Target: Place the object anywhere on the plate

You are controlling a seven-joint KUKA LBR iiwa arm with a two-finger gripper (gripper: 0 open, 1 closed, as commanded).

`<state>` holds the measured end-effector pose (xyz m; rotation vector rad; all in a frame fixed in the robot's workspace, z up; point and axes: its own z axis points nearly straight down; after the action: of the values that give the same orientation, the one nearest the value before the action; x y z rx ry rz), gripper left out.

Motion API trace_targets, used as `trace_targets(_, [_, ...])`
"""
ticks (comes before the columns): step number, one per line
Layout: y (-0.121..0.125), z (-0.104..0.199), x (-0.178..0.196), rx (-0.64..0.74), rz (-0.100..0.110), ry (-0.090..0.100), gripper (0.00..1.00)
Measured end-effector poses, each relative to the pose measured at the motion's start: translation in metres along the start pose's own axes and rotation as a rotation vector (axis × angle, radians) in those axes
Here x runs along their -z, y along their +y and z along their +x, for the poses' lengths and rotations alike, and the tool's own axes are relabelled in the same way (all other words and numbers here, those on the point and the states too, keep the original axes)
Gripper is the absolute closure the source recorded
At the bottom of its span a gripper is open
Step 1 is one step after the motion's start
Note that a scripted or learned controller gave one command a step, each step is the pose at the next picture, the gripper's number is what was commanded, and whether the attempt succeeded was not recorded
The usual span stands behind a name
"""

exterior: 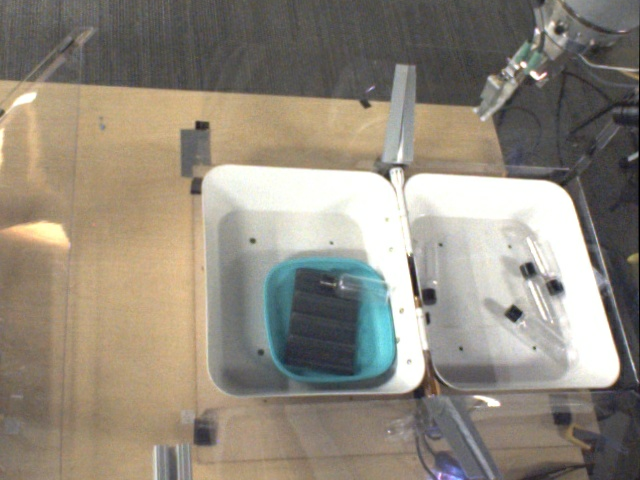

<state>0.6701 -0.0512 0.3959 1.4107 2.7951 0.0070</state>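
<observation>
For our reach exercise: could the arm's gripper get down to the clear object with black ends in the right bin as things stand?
Probably yes. The gripper hangs beyond the right bin's far rim, and the clear object lies uncovered on the bin floor.

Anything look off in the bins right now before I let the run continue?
The dark ribbed rectangular block on the teal plate in the left white bin lies slightly askew. A small clear object rests at its top edge. Nothing looks spilled or broken.
</observation>
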Motion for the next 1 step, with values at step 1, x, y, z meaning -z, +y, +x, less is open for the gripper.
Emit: trace_targets(1, [0.0262, 0.0366, -0.0364, 0.039, 0.001, 0.003, 1.00])
